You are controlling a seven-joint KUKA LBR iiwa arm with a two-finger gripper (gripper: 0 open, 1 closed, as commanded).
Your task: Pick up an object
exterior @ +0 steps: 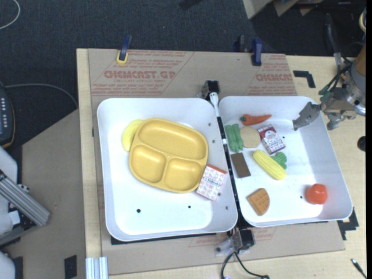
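Tool [306, 116], grip state unclear, above right bin [340, 173] holding one tomato [317, 194], one corn [269, 165].

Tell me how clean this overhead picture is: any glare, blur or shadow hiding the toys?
Camera view: even lighting, soft shadows; the white bins look bright, with little surface detail. The corn and tomato read sharply enough. The gripper at the right bin's edge is soft, its fingers hard to make out.

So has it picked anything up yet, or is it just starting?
Just starting, it seems. Nothing looks lifted: the carrot, corn and tomato lie in the right bin. The hand sits over that bin's upper right edge, holding nothing visible. Choosing, gripping and lifting all remain.
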